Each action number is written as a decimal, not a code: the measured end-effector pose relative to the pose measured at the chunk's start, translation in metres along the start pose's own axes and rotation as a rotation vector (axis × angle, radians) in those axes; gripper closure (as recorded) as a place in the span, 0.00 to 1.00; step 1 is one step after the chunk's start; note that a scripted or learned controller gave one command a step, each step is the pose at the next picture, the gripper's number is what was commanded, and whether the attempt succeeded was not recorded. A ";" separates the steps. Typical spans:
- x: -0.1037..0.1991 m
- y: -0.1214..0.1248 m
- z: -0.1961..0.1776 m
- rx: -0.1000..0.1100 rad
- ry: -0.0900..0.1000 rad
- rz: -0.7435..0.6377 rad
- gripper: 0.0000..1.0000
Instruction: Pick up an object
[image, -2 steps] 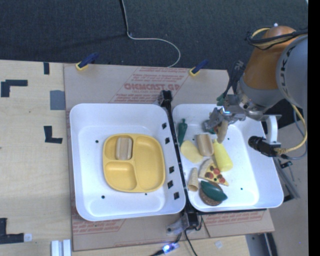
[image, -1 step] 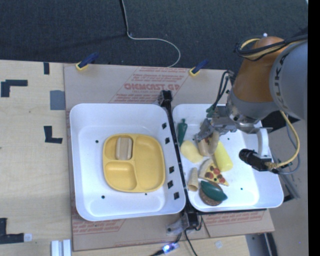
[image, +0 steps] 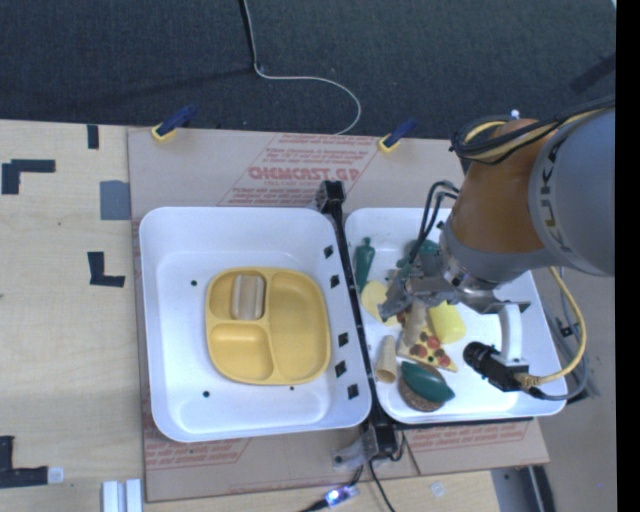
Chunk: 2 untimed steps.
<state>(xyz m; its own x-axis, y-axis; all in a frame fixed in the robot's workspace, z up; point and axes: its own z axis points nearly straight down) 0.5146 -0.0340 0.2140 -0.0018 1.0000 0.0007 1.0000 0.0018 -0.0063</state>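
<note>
Gripper (image: 408, 298), dark metal, hangs low in the right bin (image: 535, 400) among small toy foods; finger state cannot be determined. Just below it lies a triangular pizza slice (image: 428, 348) with red dots, beside a smooth yellow piece (image: 448, 322). A tan cylinder (image: 386, 360) and a dark green rounded item (image: 424, 384) lie nearer the front wall. The left bin (image: 165, 300) carries a glossy yellow divided plate (image: 268, 326) holding a pale, rounded block (image: 248, 295).
</note>
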 end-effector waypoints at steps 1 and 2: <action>0.010 -0.002 -0.013 -0.005 0.000 -0.001 1.00; -0.005 -0.004 -0.019 -0.005 -0.001 0.001 1.00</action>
<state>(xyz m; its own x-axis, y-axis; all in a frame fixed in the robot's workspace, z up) 0.5106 -0.0393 0.2326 -0.0007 1.0000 -0.0002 1.0000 0.0007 -0.0016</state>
